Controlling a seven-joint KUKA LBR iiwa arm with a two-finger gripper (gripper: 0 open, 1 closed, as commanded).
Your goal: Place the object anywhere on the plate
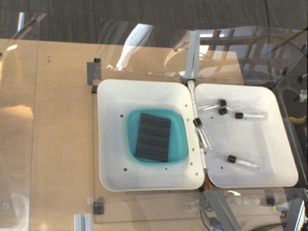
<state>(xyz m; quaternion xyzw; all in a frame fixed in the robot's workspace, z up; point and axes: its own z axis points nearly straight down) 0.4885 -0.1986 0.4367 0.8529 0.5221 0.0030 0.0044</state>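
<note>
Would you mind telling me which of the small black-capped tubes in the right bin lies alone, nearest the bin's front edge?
It is the tube in the lower middle of the right bin, cap pointing left. The other tubes cluster higher up or lie along the seam between the bins.

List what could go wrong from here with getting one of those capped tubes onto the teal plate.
1. The tubes are thin, clear and lie flat on the right bin, so a grasp may slip or miss.
2. One tube lies against the divider between the bins, leaving little room for fingers.
3. The dark ridged block covers most of the teal plate; a tube set there may roll off.
</note>
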